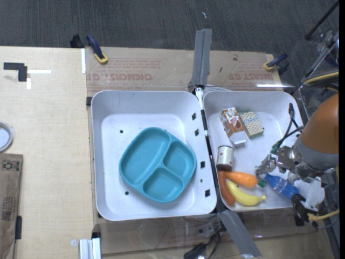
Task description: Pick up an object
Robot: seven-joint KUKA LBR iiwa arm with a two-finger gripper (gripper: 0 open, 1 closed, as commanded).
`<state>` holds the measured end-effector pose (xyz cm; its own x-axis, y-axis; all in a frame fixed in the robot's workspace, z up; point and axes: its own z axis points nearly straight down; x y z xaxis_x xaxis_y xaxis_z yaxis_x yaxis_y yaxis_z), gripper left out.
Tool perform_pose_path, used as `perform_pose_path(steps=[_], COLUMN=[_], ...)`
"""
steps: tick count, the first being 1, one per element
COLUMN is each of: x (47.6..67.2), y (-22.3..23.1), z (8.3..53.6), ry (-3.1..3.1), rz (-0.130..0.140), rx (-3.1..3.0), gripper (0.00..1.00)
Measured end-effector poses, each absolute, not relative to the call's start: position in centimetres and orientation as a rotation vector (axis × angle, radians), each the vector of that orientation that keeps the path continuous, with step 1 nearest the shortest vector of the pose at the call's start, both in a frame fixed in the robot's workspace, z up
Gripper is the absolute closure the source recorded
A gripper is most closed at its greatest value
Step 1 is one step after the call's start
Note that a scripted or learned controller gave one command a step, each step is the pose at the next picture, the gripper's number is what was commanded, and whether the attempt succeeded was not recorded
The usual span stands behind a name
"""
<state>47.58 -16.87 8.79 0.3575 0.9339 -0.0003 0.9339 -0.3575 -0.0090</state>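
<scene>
The right bin (pixel 249 94) holds a brown-and-white carton (pixel 233 122), a green box (pixel 252 124), a small can (pixel 225 156), a carrot (pixel 240 178), a yellow banana (pixel 245 195) and a blue bottle (pixel 282 186). My gripper (pixel 268 166) is low at the bin's right side. It sits just above the bottle's cap end and just right of the carrot's tip. Nothing visibly hangs from it. The orange wrist band (pixel 323 131) hides the bin's right wall.
In the left bin (pixel 135 99) lies a blue divided plate (pixel 157 165). A grey metal post (pixel 202 58) stands behind the gap between the bins. A tape roll (pixel 4 138) and a brown bag (pixel 9 190) lie on the bench at far left.
</scene>
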Motion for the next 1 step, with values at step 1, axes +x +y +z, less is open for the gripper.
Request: perform_pose_path(steps=[1], x=[47.88], y=[-16.86], z=[9.6], ry=[-1.779], rz=[0.003], rx=[-2.584], gripper=[1.0])
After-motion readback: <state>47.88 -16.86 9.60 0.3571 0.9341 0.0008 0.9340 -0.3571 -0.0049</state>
